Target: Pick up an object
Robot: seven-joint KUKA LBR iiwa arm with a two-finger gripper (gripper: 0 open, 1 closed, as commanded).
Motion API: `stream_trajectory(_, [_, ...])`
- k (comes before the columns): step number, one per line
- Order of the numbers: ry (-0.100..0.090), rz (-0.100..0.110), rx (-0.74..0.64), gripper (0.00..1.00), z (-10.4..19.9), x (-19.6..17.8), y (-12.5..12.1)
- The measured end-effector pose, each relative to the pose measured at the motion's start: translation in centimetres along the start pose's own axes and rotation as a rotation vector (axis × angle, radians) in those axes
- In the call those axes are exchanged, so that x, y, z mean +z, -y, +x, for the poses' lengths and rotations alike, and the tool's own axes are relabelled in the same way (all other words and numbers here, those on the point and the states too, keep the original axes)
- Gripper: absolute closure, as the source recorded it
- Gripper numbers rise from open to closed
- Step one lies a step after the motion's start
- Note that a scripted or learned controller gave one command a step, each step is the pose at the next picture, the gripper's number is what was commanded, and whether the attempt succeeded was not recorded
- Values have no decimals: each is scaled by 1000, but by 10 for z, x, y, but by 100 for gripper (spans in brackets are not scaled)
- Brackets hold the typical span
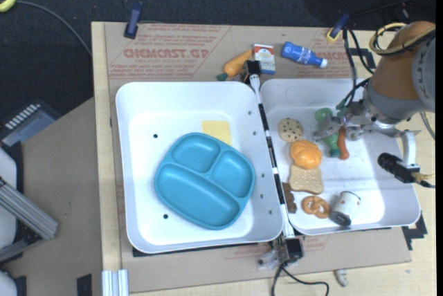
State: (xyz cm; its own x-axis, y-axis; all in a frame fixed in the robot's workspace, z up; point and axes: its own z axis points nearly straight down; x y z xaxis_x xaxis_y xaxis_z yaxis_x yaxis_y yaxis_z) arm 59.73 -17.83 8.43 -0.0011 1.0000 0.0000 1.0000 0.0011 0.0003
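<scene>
The claw point(336, 130) sits low in the right bin point(387, 208), among the toy food near its far side — we cannot tell what state it is in, or whether it has anything. We judge the pick not yet done. Left, a blue divided plate point(204, 179); right, bread slice point(306, 179), orange point(306, 153), cookie point(291, 128), pretzel point(315, 205) lie untouched.

"CHEMCAST GP" printed on bench board point(169, 52)
</scene>
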Motion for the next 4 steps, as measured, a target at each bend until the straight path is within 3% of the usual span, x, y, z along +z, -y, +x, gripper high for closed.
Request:
stream_trajectory(1, [4, -9, 0, 100, -1, -14, -3])
stream_trajectory(2, [3, -21, -2, 100, 56, -8, 50])
stream_trajectory(3, [3, -2, 2, 0, 54, -1, 57])
stream_trajectory(4, [2, -3, 2, 100, 55, -11, 56])
